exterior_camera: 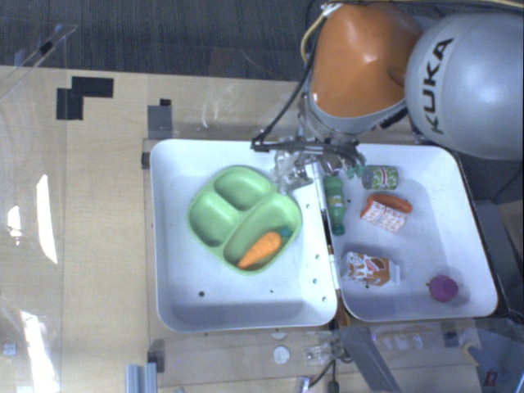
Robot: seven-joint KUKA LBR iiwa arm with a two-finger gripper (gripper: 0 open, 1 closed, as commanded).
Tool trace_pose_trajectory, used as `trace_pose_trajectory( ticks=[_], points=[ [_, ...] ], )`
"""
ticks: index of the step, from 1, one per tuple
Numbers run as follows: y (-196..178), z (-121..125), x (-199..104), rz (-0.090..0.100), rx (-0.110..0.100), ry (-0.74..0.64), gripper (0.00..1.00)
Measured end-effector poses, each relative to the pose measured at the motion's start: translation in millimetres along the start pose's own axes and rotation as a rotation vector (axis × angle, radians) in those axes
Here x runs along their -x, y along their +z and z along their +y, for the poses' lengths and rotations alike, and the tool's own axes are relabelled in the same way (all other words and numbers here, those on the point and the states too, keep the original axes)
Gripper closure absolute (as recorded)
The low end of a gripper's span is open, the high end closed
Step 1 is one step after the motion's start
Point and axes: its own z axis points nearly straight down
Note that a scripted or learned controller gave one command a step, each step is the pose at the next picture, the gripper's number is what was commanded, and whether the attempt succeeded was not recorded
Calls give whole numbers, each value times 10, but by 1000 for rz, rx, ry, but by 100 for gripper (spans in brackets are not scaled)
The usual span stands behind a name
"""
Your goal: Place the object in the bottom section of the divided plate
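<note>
One carrot (262,249) already lies in the near section of the green plate (214,213); the gripper (296,170) hovers at its far-right rim, jaw state indiscernible. Judged next: retreat.

Robotics lab: KUKA arm (458,72) over white bins (176,301) on a bench (82,244).

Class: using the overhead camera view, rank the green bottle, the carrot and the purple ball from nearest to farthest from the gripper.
From the gripper:
1. Green bottle, just right of it, at the bins' divide.
2. Carrot, in the green plate, left bin.
3. Purple ball, right bin's near corner.
</note>
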Motion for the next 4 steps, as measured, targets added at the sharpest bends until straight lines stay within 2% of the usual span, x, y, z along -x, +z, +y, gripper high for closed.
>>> trace_pose_trajectory(
  ticks=[1, 2, 3, 4],
  points=[
    [49, 160, -49, -5, 0, -712, 100],
    [41, -14, 165, 0, 1, -449, 100],
    [-25, 722, -216, 0, 3, -730, 100],
    [-102, 587, 174, -4, 2, -1118, 100]
  ],
)
